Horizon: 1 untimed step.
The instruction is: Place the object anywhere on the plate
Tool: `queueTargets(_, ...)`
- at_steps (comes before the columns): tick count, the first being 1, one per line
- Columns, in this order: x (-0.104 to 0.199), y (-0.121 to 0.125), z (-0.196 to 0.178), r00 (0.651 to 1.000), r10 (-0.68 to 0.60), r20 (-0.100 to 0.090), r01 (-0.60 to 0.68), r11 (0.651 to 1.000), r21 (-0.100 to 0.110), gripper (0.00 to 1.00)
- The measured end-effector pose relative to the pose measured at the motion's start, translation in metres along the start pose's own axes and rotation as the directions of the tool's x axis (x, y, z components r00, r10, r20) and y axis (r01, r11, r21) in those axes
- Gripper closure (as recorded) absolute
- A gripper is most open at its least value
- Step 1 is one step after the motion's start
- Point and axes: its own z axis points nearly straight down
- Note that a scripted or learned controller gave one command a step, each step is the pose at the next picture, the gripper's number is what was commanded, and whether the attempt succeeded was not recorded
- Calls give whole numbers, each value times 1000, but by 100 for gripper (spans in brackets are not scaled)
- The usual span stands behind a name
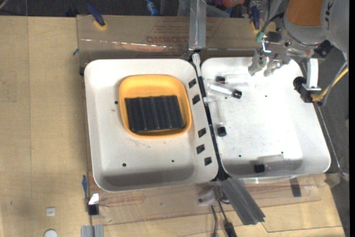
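In the right-hand bin (310,141), near its upper left corner, lies the object (226,87): a small clear or whitish stick-shaped thing with a dark cap at its right end, resting flat and slightly slanted on the white floor. It looks like a marker or a small tube, though its outline is faint against the bin and its exact make cannot be told. A second pale piece seems to sit just above it, too washed out to name.

The plate (127,91) sits in the left bin (100,147), orange-yellow with rounded corners, and a dark ribbed block (154,113) covers most of its middle.

The gripper (264,66) hangs over the upper edge of the right bin, up and to the right of the object and apart from it. Its fingers (254,68) point downward with a modest gap between them and nothing in that gap.

Judged from its look, the object is light, stiff and smooth, so it is likely to roll or slide if nudged from one side. The safest hold would seem to be across its narrow width near the middle of its length, fingers closing square to its long axis, low enough to catch it against the bin floor. A grip on the dark cap alone risks the body swinging or slipping out. On the plate, the bare rim is narrow, so the ribbed block may be the easier landing place.
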Motion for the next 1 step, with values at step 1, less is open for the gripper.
queueTargets(1, 14, -1, -38, 970, -242, 0, 242, 970, -4, 100)
